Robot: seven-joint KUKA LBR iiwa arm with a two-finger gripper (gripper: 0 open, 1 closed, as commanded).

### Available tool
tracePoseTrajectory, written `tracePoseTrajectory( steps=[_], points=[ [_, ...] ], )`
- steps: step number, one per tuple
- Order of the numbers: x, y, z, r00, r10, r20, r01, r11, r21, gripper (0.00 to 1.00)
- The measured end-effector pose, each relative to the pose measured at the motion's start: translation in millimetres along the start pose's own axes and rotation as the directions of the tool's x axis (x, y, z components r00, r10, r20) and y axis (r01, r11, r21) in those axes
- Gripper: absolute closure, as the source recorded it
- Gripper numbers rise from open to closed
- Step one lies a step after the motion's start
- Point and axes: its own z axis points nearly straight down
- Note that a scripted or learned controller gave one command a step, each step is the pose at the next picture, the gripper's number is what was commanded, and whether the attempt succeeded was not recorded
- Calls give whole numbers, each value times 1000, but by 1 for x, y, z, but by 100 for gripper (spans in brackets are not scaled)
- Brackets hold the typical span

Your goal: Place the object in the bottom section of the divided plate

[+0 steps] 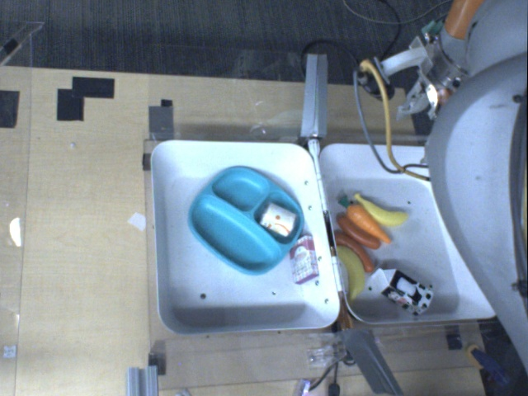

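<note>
Camera view looks down on my two white bins, and my arm [487,163] bulks along the three o'clock edge, its wrist hardware high at about one o'clock, well clear of everything below. Whether my gripper is clenched or released I cannot tell from this angle. The blue divided plate [239,221] lies tilted in the left bin [177,304], its large compartment toward seven o'clock and two smaller ones toward one and three o'clock. A small white-and-orange object [279,219] already sits in the smaller compartment on the three o'clock side of the plate, which I judge is not the bottom section the task names. Just off the plate's five o'clock rim, a small pink-labelled packet [304,259] lies on the bin floor, touching or nearly touching the plate. In the right bin [445,312] toy produce huddles against the divider wall: a yellow banana [381,213] over an orange carrot [363,225], a yellow-green piece [355,272] below, and a black-and-white block [408,291] near five o'clock. Which of these is the object to move I cannot tell; the large compartment looks free to receive it.
</note>
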Motion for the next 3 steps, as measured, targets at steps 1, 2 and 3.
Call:
tracePoseTrajectory(
  steps=[1, 2, 3],
  points=[
    [0, 12, -67, 1000, -5, -2, 5, 1000, 1, 0],
    [6, -15, -89, 999, -33, -1, 33, 999, 1, 0],
    [22, -122, -55, 1000, 8, -1, -8, 1000, 2, 0]
  ],
)
